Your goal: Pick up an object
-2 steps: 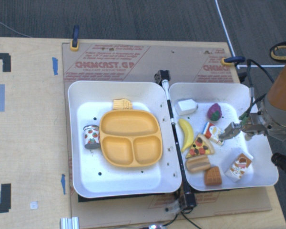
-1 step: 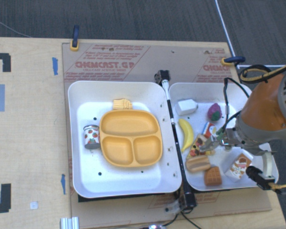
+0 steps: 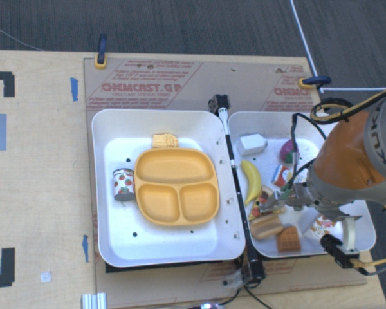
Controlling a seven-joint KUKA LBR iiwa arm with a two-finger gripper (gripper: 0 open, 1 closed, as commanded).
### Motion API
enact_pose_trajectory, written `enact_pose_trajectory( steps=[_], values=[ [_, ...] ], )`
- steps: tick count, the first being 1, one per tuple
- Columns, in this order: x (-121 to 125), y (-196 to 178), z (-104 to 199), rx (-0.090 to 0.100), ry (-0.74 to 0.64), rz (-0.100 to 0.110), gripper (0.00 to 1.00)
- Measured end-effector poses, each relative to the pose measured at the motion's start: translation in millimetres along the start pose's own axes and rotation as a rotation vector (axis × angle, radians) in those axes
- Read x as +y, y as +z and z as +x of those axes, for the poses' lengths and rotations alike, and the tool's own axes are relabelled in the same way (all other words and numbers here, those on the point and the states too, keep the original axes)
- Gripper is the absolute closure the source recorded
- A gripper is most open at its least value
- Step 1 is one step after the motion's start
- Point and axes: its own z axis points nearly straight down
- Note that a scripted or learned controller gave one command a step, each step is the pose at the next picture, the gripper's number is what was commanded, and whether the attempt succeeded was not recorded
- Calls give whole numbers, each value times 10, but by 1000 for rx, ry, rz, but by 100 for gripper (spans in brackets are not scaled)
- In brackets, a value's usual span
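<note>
1. Your worktop (image 3: 38,192) is pale wood, with black tape corners and blue tape strips along its left part.
2. A brown cardboard sheet (image 3: 148,82) printed in red lies on it, held by a blue-handled clamp (image 3: 101,49) at its top left corner and another clamp (image 3: 314,81) at its top right.
3. Beyond the worktop you see dark grey carpet (image 3: 180,11), crossed by a thin white line at the upper right.
4. Two white bins sit side by side on the cardboard. The left bin (image 3: 109,237) holds a yellow three-compartment plate (image 3: 177,187), a small strawberry-patterned cup (image 3: 123,185) lying just beside the plate's left edge, and a small tan item (image 3: 165,140) touching the plate's top rim.
5. The right bin (image 3: 257,120) holds your candidates for picking: a banana (image 3: 251,180), a white block (image 3: 251,143), a purple object (image 3: 287,150), a hot dog bun (image 3: 266,226), a waffle-like brown piece (image 3: 288,239) and a small printed packet (image 3: 321,226).
6. The arm (image 3: 350,159) reaches in from the right over the right bin, with its end effector (image 3: 275,200) low among the items just right of the banana and above the bun.
7. You cannot tell from this view how the end effector stands or whether anything sits in it.
</note>
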Motion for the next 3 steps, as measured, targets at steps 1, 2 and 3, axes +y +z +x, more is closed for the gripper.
enact_pose_trajectory(
  steps=[1, 2, 3],
  values=[
    [20, -115, -14, -3, 1, -6, 100],
    [-27, -956, 768, 11, -5, 20, 100],
    [-31, -947, 143, 9, -3, 19, 100]
  ],
)
